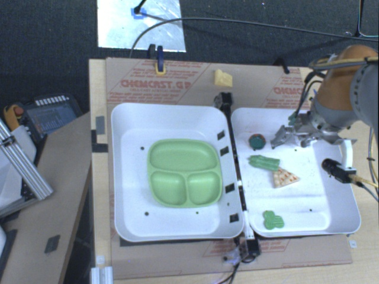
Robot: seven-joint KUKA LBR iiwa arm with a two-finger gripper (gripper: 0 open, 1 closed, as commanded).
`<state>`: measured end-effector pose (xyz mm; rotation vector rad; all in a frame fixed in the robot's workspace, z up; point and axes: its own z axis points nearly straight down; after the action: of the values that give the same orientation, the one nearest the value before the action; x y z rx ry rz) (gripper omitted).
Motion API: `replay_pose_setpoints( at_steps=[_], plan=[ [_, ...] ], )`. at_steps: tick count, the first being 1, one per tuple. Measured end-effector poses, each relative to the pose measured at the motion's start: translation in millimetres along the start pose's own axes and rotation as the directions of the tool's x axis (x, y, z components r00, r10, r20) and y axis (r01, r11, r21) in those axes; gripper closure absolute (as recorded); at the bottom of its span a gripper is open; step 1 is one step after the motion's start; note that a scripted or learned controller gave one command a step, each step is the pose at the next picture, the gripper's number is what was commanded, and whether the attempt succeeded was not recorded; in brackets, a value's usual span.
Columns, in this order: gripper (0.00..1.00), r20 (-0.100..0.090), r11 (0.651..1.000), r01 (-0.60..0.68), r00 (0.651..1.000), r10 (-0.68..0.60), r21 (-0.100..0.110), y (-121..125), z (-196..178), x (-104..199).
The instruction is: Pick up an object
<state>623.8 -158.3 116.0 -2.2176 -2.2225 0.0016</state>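
Gripper [284, 136], fingers spread and holding nothing, hangs over the right bin [337, 218] near a teal ball [257, 141] — a round thing likely to roll off the fingertips as they close.

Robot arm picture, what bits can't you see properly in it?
- The claw, in the camera view: too small and blurred to tell how it is set, or whether it touches the white bin below.
- The arm: cut off by the view's right edge.
- The teal round thing and the green lumpy thing: too small to say what they are.
- The device with a screen at left: its display is unreadable.
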Motion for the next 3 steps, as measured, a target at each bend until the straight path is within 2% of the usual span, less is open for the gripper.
replay_pose_setpoints(
  at_steps=[1, 2, 3],
  plan=[
    [1.0, 0.003, 1.0, 0.001, 1.0, -0.001, -0.008, 2.2, -14.5, -1.0],
    [1.0, 0.003, 1.0, 0.002, 1.0, -0.002, -0.01, 2.7, -79.7, 0.3],
    [1.0, 0.002, 1.0, 0.003, 1.0, -0.003, -0.007, 3.8, -93.7, 0.1]
  ],
)
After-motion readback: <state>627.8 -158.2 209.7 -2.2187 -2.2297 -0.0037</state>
